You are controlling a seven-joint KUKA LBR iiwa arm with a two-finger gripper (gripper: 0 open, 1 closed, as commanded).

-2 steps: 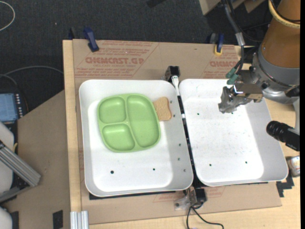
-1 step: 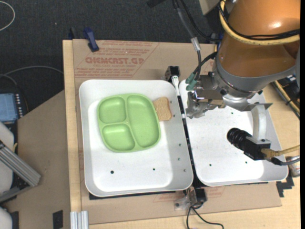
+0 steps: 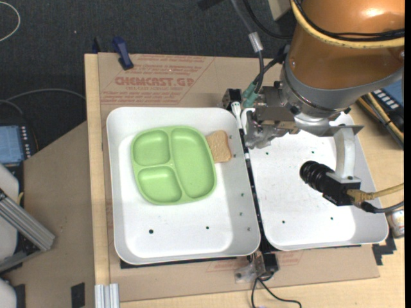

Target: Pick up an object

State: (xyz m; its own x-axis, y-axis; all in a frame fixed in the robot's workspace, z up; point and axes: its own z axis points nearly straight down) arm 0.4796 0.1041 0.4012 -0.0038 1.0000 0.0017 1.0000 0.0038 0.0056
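A light green divided plate (image 3: 173, 165) lies in the left bin (image 3: 160, 236), toward its back. A tan, toast-like slab (image 3: 219, 146) rests against the plate's right rim, close to the wall between the bins. My gripper (image 3: 258, 132) hangs at the back left corner of the right bin (image 3: 302, 226), just right of that dividing wall and a short way from the tan slab. The wrist's bulk covers much of the gripper, and nothing is seen held in it.
The grey and orange arm (image 3: 347, 37) covers the back of the right bin. Both bins stand on a cardboard sheet (image 3: 160, 76) with a blue clip (image 3: 122, 52) at its back left. Cables run behind the bins.
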